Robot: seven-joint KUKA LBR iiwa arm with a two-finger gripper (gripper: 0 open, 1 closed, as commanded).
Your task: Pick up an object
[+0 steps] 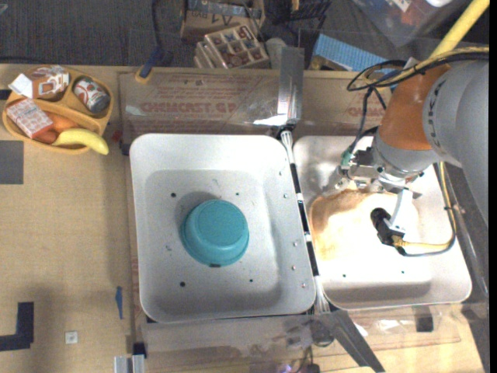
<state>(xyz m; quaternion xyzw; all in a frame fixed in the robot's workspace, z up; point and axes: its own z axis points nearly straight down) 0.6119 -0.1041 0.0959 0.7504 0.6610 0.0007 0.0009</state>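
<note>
Reads as a robotics lab: grey jointed arm with orange band [423, 111] above two shallow white plastic bins [155, 274] on a brown surface [62, 247], loose black cables [165, 6] and cardboard boxes [229, 47] cluttering the far floor.

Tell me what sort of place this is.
Probably a robotics lab: a robot arm reaches over two white bins on a cardboard-covered bench, a yellow tray of toy-like food sits beside them, and boxes clutter the floor behind.
</note>
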